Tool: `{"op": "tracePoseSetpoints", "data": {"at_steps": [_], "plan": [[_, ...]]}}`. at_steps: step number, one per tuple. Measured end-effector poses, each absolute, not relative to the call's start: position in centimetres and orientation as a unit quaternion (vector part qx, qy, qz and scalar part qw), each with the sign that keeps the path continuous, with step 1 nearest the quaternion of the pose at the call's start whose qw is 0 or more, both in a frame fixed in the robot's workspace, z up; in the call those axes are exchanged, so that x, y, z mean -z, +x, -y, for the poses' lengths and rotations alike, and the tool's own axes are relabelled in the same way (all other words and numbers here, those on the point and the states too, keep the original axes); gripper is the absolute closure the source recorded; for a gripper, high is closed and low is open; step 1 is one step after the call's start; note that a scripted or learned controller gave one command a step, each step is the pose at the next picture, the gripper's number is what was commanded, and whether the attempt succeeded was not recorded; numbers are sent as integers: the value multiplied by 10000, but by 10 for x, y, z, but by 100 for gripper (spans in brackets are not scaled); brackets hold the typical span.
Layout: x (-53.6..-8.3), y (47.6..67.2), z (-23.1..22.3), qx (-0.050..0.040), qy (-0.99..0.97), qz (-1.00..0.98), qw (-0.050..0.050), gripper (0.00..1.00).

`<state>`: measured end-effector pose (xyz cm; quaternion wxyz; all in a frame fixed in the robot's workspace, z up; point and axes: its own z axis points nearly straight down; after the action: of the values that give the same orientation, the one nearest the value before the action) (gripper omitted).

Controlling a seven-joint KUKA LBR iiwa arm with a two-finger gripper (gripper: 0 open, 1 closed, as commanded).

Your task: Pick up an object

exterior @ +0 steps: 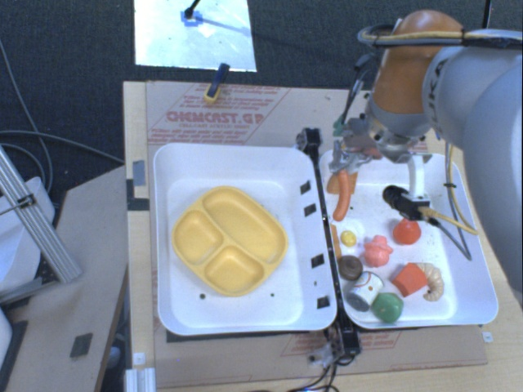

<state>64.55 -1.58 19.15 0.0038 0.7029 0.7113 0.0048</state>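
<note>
A long orange toy carrot (pixel 342 195) hangs tilted at the left edge of the right white bin (pixel 474 292), its top end caught between the fingers of the claw (pixel 350 158), which are clamped on it. The grey arm with its orange band (pixel 413 55) reaches in from the right and bends down over the bin's far left corner. On the brown board of the worktop (pixel 216 118) behind the bins, red print reads "CHEMCAST".
</note>
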Motion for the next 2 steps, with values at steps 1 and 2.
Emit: {"op": "tracePoseSetpoints", "data": {"at_steps": [1, 2], "plan": [[-185, 634, 82, 8, 7083, -7059, 14, 100], [-185, 635, 77, -2, 7062, -7080, 8, 0]]}}
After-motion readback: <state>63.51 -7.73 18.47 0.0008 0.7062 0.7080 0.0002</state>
